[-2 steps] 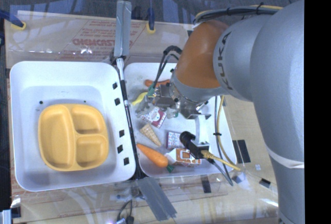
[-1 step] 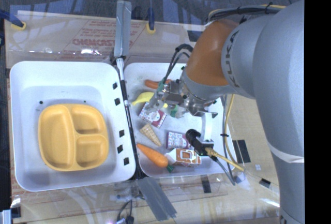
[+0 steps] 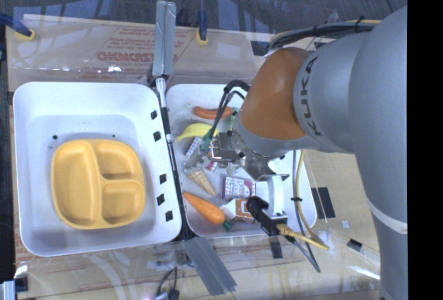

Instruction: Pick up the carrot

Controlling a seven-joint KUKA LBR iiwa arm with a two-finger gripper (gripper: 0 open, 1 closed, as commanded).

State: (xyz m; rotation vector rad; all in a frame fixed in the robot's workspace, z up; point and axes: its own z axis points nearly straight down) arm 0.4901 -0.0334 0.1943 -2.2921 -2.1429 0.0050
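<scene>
My gripper point(image 3: 220, 147) hangs over the middle of the right bin point(image 3: 178, 99), and I cannot tell how it is set, since my own wrist covers it. The carrot point(image 3: 203, 208) lies loose toward that bin's near wall, with nothing on it, so I judge I am in the approach. Next I would shift toward the near wall and descend along its length. Room is tight: the ice-cream cone point(image 3: 202, 181) sits just beyond the carrot, a small packet point(image 3: 236, 188) beside it, and the rim is close.
</scene>
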